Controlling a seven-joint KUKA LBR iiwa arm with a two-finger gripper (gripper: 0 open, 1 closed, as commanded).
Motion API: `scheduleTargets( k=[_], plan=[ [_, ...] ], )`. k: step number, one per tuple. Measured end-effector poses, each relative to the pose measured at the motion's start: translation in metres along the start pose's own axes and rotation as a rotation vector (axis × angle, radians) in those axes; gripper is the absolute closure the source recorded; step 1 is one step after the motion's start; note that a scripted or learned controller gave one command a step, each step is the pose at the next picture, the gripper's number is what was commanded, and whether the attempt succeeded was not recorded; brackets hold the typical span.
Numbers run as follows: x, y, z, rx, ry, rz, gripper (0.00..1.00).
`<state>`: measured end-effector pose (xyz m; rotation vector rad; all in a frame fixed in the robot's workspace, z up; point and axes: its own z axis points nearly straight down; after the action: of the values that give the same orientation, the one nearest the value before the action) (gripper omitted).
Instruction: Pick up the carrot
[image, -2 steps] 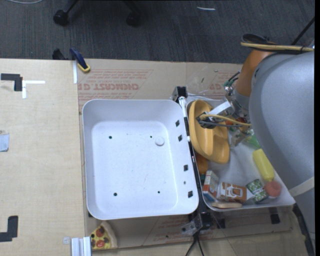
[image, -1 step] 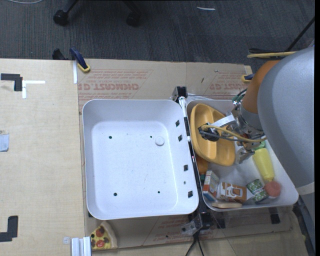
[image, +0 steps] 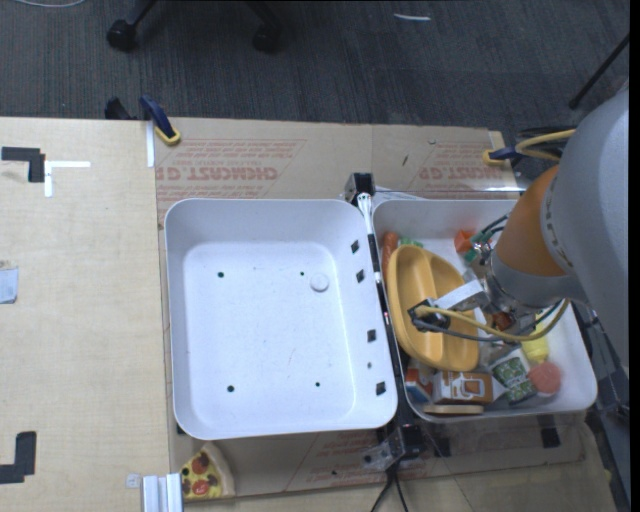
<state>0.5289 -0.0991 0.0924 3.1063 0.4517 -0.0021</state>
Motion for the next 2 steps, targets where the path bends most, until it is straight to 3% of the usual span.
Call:
scheduleTargets(
  k=[1,2],
  plan=[
    [-0.037,-0.051,-0.098,0.003,0.000,0.087,0.00],
    [0.015,0.006,-0.014,0.003,0.008,0.077,0.00]
  ],
)
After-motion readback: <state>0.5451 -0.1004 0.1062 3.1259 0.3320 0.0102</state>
